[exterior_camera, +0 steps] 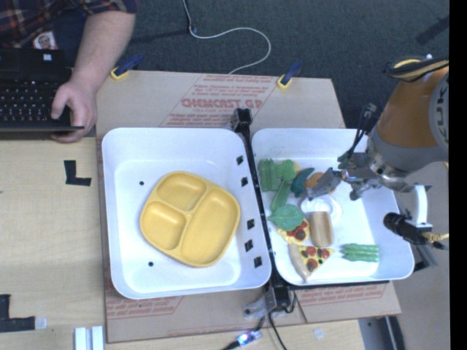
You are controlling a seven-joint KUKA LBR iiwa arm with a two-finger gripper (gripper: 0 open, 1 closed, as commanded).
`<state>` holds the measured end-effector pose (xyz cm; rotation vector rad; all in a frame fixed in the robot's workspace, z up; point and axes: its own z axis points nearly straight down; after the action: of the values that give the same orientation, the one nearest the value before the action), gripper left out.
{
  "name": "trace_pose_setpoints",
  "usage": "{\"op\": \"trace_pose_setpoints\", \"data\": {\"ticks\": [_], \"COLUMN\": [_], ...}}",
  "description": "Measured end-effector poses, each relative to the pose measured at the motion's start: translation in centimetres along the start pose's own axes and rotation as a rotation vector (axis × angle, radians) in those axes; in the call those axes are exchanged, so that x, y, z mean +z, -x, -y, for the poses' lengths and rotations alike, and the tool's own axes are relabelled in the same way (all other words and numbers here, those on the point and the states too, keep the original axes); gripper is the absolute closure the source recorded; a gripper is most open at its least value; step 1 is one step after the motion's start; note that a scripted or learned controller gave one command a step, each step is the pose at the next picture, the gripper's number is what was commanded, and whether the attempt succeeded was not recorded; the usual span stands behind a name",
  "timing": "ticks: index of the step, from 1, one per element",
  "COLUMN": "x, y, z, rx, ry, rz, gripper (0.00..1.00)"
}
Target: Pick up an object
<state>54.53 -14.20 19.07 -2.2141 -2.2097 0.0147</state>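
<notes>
— Plastic toy food lies heaped in the right bin (379, 265): a hot dog (320, 228), a pizza slice (306, 257), a green leaf (287, 216) and a green ridged piece (360, 252) near the front right corner.

— And the claw (326, 181)?

— Low over the heap's rear, by a teal and orange piece (308, 180). Whether it's wide or closed I can't tell; nothing visibly sits between the fingers.

— The left bin (120, 195)?

— It holds a yellow divided plate (190, 218), lying flat near the middle.

— What's underneath?

— Both bins rest on brown cardboard (219, 100) with red print, clipped at the back, on a pale wooden bench (44, 239). Grey carpet (328, 20) lies beyond, with a white cable (241, 42) across it. At the back left a person's hand (73, 111) rests on a black keyboard (29, 104).
</notes>
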Motion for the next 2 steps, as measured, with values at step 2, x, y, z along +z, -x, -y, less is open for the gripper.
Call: {"op": "trace_pose_setpoints", "data": {"ticks": [2], "x": [3.6], "y": [-0.2], "z": [-0.4], "rx": [-0.004], "ry": [0.010], "rz": [0.003], "gripper": [0.00]}}
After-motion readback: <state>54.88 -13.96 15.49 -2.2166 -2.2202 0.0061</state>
